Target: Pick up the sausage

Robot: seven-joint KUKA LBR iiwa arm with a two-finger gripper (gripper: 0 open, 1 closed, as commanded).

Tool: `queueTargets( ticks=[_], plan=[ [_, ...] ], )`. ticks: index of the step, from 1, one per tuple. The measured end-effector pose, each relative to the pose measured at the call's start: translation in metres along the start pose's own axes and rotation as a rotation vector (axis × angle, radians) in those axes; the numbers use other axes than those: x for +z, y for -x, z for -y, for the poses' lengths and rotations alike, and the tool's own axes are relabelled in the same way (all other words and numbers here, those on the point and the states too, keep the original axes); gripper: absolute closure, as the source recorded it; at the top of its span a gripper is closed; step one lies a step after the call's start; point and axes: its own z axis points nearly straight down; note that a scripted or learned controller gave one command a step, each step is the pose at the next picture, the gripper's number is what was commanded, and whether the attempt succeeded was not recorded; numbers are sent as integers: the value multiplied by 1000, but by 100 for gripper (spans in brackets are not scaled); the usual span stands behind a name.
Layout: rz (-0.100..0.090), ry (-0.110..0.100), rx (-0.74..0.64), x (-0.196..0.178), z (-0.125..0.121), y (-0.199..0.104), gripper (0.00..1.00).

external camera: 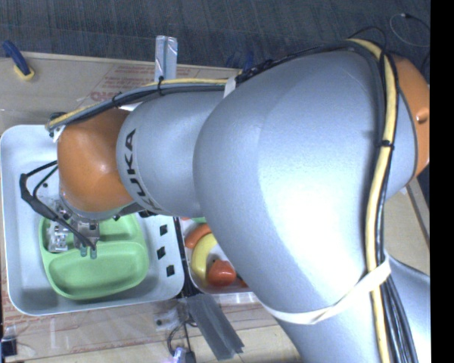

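Claw (85, 246) over green tray (98, 271)

The arm (287, 180) hides most of the right bin (188, 274) and the toys within. Whether the claw (76, 242) is closed is too small to tell.

Reaching in from the right, grey arm (287, 180) stretched leftward, orange-banded wrist bent down, gripper (79, 240) pointing low.

We count two white bins: left bin (15, 203) and right bin (183, 271). One green tray (106, 267) in the left, plus three toy foods we can see: orange piece (199, 237), yellow piece (200, 262), red piece (221, 274).
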Motion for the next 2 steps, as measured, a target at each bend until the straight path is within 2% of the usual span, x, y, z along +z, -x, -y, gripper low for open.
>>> queueTargets(
  ticks=[1, 2],
  plan=[
    [16, 10, 122, -3, 28, -24, 100],
    [0, 1, -101, -165, 2, -44, 100]
  ],
)
